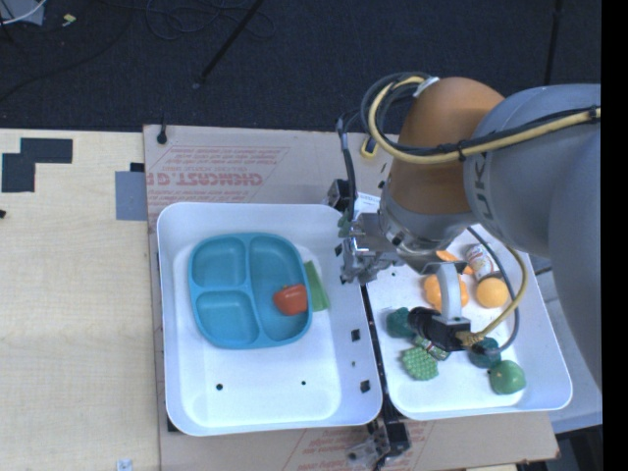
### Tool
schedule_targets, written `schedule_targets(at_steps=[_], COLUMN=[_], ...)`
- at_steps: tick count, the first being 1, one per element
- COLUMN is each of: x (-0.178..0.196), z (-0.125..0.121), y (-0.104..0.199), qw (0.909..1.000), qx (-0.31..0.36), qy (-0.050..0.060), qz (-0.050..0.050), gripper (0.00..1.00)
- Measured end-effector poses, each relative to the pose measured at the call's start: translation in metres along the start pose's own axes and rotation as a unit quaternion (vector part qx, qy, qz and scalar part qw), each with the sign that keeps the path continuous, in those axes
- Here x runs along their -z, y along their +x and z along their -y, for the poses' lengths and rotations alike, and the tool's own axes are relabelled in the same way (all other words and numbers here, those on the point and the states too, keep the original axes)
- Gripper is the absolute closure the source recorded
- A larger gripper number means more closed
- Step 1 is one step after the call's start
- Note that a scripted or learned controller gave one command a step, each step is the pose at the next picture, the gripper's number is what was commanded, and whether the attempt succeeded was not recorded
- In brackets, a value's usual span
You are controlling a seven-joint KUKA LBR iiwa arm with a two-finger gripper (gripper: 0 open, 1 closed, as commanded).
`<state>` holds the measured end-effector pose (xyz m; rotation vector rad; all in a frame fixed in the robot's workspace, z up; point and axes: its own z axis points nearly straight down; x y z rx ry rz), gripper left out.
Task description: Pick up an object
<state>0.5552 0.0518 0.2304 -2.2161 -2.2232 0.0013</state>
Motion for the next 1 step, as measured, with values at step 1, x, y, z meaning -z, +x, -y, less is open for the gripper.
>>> schedule_targets(at_steps=[1], x=[-0.0123], z=[-0.0143], y=[0.0044], qw=[1.0], qx=[0.0], qy=[0.0], qz=[0.001], gripper=[1.0])
